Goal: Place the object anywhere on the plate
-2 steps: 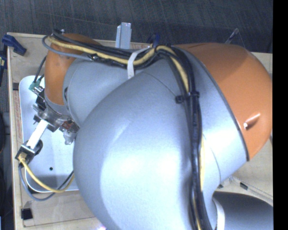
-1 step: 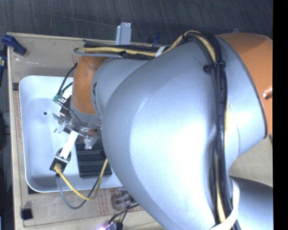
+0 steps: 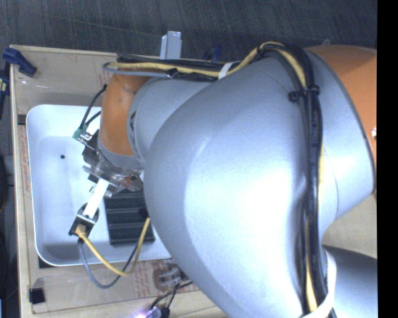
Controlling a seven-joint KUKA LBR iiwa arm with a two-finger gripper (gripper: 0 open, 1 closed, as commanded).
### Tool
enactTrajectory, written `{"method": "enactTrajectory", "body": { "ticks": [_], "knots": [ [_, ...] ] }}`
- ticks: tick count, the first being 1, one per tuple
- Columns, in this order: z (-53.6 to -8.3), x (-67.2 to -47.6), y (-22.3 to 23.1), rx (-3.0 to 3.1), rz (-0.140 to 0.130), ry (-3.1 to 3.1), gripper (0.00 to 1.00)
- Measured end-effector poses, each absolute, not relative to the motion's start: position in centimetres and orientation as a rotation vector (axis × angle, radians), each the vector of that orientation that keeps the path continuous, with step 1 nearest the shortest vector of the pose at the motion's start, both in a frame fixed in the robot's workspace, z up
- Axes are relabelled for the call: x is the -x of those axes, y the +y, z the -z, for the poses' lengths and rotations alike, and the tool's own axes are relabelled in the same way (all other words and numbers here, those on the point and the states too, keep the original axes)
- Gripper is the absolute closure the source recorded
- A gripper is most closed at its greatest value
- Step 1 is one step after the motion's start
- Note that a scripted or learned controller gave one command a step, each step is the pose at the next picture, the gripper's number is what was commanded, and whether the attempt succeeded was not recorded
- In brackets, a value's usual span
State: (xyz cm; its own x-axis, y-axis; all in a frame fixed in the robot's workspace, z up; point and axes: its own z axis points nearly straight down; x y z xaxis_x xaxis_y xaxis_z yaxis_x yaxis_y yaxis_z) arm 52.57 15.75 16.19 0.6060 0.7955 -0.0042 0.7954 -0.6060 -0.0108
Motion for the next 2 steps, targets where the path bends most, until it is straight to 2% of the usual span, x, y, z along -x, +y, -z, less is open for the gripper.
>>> {"method": "enactTrajectory", "body": {
  "ticks": [1, 2],
  "knots": [
    [-20.4, -55.6, 13.8, 2.367, -0.005, -2.064, 1.00],
    [-24.7, -51.0, 7.9, 2.255, -0.005, -2.183, 1.00]
  ]
}}
